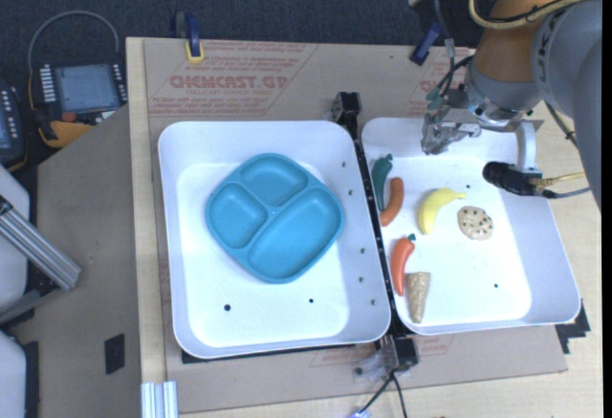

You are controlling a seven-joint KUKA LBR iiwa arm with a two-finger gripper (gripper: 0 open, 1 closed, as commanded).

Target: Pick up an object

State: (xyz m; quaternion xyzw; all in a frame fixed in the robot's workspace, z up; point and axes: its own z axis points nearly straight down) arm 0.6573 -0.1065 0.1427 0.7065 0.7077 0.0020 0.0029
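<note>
The right bin holds several small items. A yellow banana lies near its middle, with a speckled cookie just to its right. An orange carrot with a green top lies along the left wall. A second orange carrot lies below it, and a tan cone sits at the front. My gripper hangs over the back of the right bin, up and behind the banana, apart from every item. Nothing shows in it.
The left bin carries a blue divided plate in its middle. A black clamp sits at the back between the two bins. The arm's orange band and grey links stand over the bench's back right corner.
</note>
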